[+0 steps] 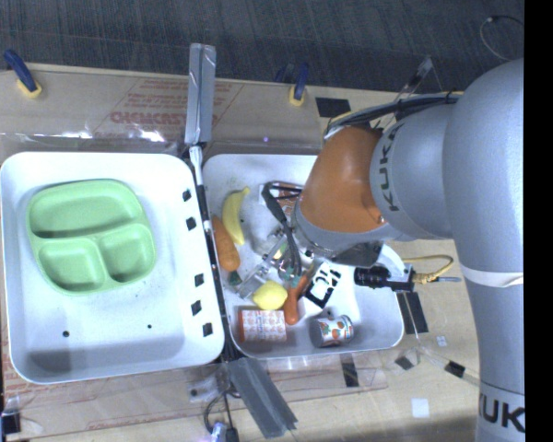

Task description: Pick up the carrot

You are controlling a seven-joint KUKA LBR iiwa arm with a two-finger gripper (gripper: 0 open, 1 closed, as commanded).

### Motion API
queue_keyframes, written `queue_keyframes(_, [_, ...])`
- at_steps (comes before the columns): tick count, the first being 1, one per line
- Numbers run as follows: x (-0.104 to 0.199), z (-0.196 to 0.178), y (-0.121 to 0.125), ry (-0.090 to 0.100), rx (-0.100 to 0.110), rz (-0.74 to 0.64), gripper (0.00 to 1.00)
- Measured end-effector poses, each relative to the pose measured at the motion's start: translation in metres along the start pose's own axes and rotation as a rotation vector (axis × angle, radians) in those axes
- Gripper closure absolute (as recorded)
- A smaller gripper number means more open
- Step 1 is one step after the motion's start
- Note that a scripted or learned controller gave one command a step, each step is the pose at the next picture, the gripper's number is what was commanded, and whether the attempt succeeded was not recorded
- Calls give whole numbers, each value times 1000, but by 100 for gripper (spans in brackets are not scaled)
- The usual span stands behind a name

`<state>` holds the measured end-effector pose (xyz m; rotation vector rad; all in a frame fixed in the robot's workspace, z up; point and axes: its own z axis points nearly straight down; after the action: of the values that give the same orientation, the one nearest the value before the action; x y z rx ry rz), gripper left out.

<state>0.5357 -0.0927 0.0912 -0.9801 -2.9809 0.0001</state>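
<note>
The arm (415, 168) comes in from the right and hangs over the right bin (387, 334). Its orange band is above the middle of this bin. The gripper (281, 247) is low in the bin, among the objects, and its metal parts are mixed with the clutter below the wrist. I cannot tell how it is set or if it has something in it, because the wrist covers most of it.

The carrot (225, 247) lies near the left wall of the right bin, along this wall, just under the banana (235, 212) and touching its lower end or almost. It is left of the gripper, and it lies free on the bin floor.

Lower in the same bin there is a lemon (270, 295). Beside it on the right is a second thin orange thing (294, 304), standing at a slant. Below them is a small box (261, 325) and a can (334, 330) on its side.

The left bin (37, 339) holds a green tray (92, 233) with three compartments.
</note>
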Motion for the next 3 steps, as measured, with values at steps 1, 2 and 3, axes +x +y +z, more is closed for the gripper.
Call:
queue_keyframes(1, [0,-10,1,1,0,-4,100])
queue_keyframes(2, [15,-101,62,-4,-2,239,100])
queue_keyframes(3, [3,-100,38,-1,1,274,100])
